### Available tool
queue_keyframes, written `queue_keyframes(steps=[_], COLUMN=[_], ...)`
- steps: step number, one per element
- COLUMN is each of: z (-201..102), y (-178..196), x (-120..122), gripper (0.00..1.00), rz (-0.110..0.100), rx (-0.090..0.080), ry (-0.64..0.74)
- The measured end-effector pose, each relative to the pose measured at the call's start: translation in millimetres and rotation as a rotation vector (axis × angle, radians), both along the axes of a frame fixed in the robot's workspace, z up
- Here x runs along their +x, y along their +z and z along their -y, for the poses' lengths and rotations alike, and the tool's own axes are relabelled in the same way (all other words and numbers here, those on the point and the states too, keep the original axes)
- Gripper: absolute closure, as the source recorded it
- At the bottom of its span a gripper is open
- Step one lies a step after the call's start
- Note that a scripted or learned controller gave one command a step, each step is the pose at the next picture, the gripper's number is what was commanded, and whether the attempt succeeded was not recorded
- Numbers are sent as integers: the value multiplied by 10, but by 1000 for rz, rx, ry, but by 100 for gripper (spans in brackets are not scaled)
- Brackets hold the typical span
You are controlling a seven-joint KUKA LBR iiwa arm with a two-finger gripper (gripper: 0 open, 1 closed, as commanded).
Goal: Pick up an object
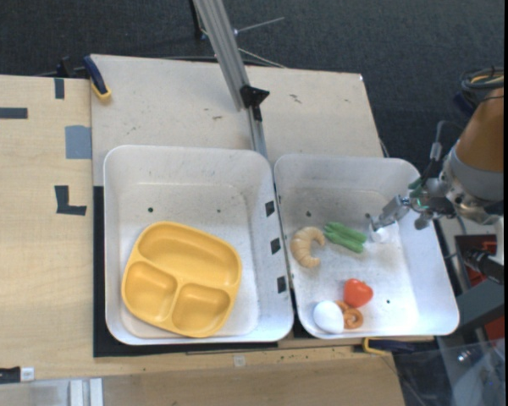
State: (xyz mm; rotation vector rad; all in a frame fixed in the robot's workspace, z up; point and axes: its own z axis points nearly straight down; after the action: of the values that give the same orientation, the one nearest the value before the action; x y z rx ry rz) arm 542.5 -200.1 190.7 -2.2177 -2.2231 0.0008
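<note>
In the right bin [423,303] lie a tan croissant [307,246], a green pod-shaped piece [345,236], a red piece [357,292], a white egg [328,315] and a small orange piece [351,316] beside the egg. My gripper [381,225] reaches in from the right and hangs low over the right bin. Its tip is just right of the green piece's right end; I cannot tell if they touch. Nothing shows as lifted off the bin floor.
The left bin [152,172] holds a yellow divided plate [181,278] at its front. A grey pole [229,45] slants down to the wall between the bins. The arm's wrist [478,163] hangs over the right bin's right rim.
</note>
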Motion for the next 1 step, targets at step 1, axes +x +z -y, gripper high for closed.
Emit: queue_keyframes(steps=[1], z=[1], y=[1], x=[1], gripper=[0], rz=[0], rx=[0], ry=[0])
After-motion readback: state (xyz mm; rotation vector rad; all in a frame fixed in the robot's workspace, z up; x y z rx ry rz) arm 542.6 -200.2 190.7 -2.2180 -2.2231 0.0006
